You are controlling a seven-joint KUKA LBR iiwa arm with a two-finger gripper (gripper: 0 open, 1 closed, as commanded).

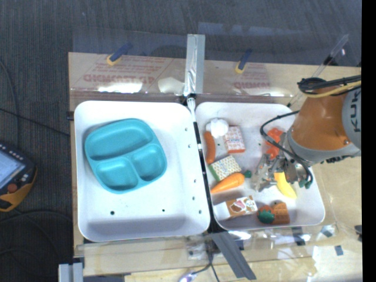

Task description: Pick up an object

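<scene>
The tool (271, 175) is down among the toys near the right edge of the right bin (305, 216), just beside a yellow banana (285, 185), but nothing looks lifted, and its state I cannot tell.

Arm reaches in from the right — pincer (269, 175) lowered, pointing down.

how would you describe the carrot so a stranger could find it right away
Look at the right-hand white bin, the one crowded with small toys. Near its left wall, about halfway down, the carrot lies tilted, just below a green patterned block. It is the only plain orange tapered piece there.
</scene>
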